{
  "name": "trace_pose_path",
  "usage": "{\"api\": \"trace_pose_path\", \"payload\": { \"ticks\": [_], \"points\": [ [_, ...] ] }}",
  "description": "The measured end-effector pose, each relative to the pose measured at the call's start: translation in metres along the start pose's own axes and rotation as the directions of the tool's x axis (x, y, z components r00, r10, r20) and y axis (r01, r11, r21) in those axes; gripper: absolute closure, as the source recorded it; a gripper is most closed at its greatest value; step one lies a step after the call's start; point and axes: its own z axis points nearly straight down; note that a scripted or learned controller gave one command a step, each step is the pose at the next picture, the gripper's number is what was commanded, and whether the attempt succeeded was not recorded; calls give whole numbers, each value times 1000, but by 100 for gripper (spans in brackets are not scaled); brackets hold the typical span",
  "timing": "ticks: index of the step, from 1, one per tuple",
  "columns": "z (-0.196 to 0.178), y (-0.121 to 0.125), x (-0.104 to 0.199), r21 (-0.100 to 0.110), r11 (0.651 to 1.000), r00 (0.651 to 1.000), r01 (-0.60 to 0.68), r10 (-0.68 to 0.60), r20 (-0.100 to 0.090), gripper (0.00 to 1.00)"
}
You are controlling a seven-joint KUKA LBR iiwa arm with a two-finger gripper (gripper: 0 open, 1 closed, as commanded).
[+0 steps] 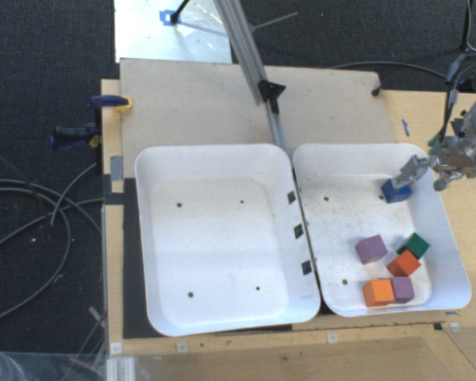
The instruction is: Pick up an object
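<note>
While the left bin (214, 236) sits beside it, the right bin (357, 182) carries the load: a blue block (396, 190) up near its far edge, then a purple cube (371, 248), green block (416, 244), red-orange block (403, 263), orange cube (378, 292) and small purple block (403, 289) clustered at the near corner. The gripper (428, 175) hangs over that bin's far right side with fingers spread, one fingertip just beside the blue block, nothing pinched between them.

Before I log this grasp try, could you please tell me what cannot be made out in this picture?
- Gripper, camera view: whether it grips the blue block is too small and blurred to tell.
- Arm: cut off by the right edge.
- Green block: partly hidden behind the red block.
</note>
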Motion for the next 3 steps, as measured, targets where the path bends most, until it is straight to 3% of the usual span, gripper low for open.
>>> {"api": "trace_pose_path", "payload": {
  "ticks": [1,2,3],
  "points": [
    [104,-74,17,10,1000,1000,-4,4,-3,0],
    [184,-17,11,1,1000,1000,2,-2,1,0],
    [182,-65,36,6,1000,1000,-3,3,-2,0]
  ]
}}
